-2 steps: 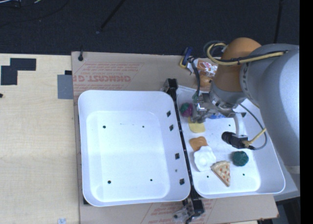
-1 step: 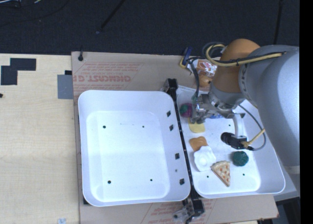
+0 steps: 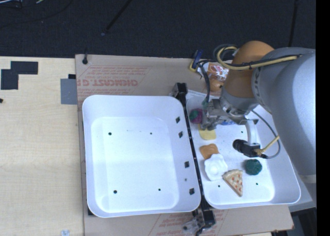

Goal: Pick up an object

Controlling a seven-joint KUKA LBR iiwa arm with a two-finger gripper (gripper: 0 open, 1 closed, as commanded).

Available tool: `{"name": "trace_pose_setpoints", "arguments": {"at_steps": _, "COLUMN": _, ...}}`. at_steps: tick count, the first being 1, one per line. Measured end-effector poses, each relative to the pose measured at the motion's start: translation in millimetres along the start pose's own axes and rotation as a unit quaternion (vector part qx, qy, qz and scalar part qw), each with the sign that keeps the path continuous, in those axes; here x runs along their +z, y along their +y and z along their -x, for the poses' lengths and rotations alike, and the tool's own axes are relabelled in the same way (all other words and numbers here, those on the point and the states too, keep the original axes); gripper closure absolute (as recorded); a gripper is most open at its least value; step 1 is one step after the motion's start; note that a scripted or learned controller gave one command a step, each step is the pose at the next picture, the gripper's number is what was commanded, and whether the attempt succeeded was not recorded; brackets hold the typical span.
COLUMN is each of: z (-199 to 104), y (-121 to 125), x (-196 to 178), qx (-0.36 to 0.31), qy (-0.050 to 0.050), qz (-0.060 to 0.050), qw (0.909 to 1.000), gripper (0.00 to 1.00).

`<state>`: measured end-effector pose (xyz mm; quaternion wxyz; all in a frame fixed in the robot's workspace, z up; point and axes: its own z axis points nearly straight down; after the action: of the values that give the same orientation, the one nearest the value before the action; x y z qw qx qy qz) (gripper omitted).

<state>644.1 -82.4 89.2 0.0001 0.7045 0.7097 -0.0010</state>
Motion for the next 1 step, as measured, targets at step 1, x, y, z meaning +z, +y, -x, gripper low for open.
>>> {"name": "trace_pose_setpoints", "arguments": {"at_steps": 1, "z": 0.0, "y": 0.0, "x": 0.0, "qx": 0.000, "qy": 0.000, "qz": 0.000, "qw": 1.0000, "gripper": 1.00}}
